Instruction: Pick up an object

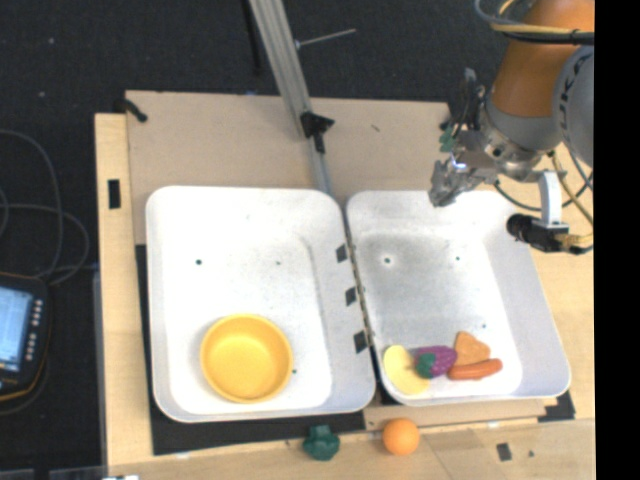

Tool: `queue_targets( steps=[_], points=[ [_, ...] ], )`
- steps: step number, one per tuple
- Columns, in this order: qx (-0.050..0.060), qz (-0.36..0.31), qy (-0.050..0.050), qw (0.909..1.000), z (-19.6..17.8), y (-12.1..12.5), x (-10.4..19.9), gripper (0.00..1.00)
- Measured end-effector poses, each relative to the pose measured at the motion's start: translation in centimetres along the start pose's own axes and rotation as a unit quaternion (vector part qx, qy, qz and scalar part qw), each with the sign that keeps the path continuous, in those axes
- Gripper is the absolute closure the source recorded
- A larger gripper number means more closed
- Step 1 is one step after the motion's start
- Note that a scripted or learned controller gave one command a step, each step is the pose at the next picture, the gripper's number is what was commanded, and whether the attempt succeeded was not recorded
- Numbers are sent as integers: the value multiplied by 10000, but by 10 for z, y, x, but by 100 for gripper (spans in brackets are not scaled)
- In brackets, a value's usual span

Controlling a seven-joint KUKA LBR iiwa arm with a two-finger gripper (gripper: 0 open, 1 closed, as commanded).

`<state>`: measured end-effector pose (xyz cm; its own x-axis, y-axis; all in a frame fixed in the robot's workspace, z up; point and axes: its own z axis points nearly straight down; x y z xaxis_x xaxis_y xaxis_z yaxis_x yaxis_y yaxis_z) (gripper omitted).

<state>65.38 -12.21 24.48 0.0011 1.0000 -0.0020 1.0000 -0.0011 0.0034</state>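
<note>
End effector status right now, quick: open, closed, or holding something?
End effector: cannot be told if open or closed; it hangs over the far edge of the right bin, with nothing seen in it.

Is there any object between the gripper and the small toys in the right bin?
Nothing visible: the gripper hangs over the right white bin's far edge, and bare floor separates it from the pile of small plastic toys in the near corner.

The gripper (447, 183) hangs over the far edge of the right bin (520, 298). Small toys (445, 360) cluster in its near corner; a yellow bowl (246, 357) sits in the left bin (240, 238).
</note>
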Motion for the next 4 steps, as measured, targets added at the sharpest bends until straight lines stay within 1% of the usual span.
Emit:
queue_targets(
  steps=[1,2,3,4],
  points=[
    [9,-16,3,10000,-50,1,-1,100],
    [8,-16,6,10000,-39,-8,56,100],
    [15,-36,14,10000,-40,-14,102,100],
    [20,-36,14,10000,-35,-14,150,100]
  ],
)
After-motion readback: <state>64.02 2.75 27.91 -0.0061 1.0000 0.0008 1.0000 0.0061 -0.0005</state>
